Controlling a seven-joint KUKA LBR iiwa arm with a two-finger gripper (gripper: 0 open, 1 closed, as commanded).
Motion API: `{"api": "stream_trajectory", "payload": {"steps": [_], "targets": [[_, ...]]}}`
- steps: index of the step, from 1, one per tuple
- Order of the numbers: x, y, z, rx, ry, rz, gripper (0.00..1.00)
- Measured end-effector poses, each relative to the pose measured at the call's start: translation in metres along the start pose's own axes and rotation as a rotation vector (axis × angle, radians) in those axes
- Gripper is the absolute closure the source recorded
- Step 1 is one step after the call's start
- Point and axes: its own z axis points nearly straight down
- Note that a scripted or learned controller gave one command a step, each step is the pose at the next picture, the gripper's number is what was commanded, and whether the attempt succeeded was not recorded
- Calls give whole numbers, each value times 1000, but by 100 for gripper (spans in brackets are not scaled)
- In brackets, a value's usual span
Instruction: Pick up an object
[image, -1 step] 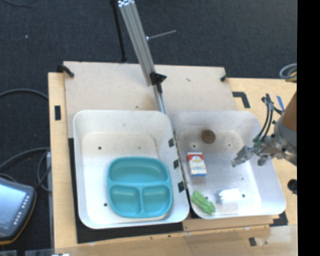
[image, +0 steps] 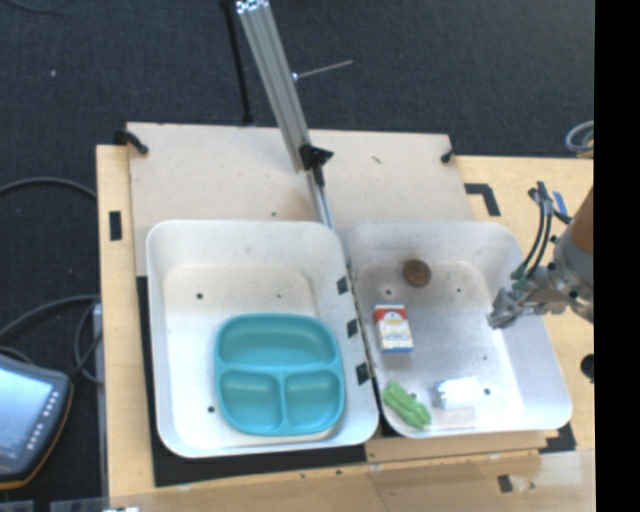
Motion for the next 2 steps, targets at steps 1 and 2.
{"api": "stream_trajectory", "payload": {"steps": [1,2], "targets": [[-1,1,-10,-2,0,1,100],[-2,2,-21,-5,-1,-1,100]]}}
